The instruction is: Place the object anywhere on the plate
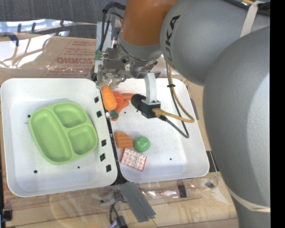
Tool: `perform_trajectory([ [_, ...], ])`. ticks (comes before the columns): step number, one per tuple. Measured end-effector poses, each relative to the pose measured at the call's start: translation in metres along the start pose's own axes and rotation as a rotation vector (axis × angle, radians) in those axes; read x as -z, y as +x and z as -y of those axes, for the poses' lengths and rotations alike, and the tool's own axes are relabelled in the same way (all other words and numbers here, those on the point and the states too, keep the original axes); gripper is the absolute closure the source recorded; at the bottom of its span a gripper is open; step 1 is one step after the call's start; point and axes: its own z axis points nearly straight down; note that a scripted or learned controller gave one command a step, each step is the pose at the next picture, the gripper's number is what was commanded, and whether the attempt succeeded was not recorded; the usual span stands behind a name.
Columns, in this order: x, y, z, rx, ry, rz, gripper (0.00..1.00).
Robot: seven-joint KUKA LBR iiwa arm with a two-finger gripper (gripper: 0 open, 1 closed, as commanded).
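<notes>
I see one orange carrot (108, 98) hanging upright between the tool's (107, 85) fingers, clenched on it, over the divider at the right bin's (190, 151) far left. One green three-compartment plate (63, 131) lies in the left bin (14, 127). The right bin holds one waffle (123, 139), one green ball (142, 144), one patterned packet (133, 159).

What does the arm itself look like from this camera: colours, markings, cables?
The arm is bulky, rounded and light grey, with dark KUKA lettering on its casing and an orange band above the wrist. Below sits a metallic gripper assembly. A yellow cable and thin grey cables hang from it.
</notes>
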Motion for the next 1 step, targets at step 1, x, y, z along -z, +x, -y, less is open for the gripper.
perform_trajectory([
  [1,0.0001,-0.0002,-0.0001,0.0,0.0,0.0,0.0],
])
